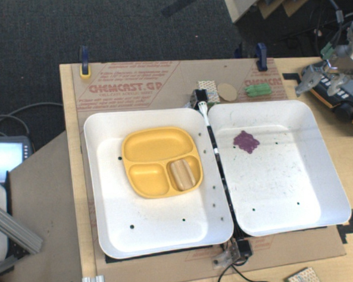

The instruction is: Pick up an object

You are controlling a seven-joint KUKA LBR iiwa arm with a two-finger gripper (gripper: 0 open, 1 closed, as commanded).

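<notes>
A yellow divided plate (159, 145) lies in the left white bin (110, 219). A tan block (181, 173) rests in the plate's lower right compartment. A small purple lump (246, 141) sits in the upper part of the right white bin (311, 200). My gripper (317, 78) hangs past the right bin's upper right corner, outside both bins and away from every object. Nothing is seen in its grasp.
Behind the bins on the brown board lie a green piece (258, 90), a tan disc (227, 92) and a small patterned tag (206, 85). Blue clamps (85, 56) (260, 50) hold the board's far edge. A black cable (216, 159) runs along the seam between the bins.
</notes>
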